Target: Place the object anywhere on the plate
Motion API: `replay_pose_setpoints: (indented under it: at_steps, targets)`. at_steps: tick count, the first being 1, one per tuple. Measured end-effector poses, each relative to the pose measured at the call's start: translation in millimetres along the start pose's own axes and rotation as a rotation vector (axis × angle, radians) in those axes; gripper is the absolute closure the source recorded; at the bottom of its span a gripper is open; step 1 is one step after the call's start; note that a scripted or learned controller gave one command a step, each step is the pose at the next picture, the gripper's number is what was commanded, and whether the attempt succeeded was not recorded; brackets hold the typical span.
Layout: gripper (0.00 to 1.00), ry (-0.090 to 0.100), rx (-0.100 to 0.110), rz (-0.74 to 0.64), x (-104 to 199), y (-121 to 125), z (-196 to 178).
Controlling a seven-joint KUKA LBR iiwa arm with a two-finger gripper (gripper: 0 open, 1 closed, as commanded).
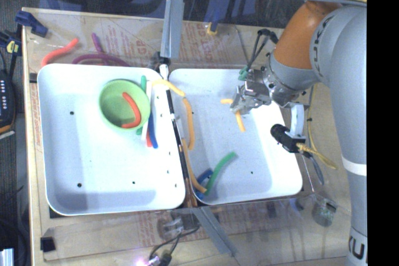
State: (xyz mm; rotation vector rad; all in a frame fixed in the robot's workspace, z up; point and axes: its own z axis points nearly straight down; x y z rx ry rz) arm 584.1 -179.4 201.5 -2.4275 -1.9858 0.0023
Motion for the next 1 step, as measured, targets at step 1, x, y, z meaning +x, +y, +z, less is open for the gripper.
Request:
replay_pose_setpoints:
  at_steps: [1]
  targets:
    - [0.0, 0.0, 0.0, 0.0, 0.0, 0.1, -0.1]
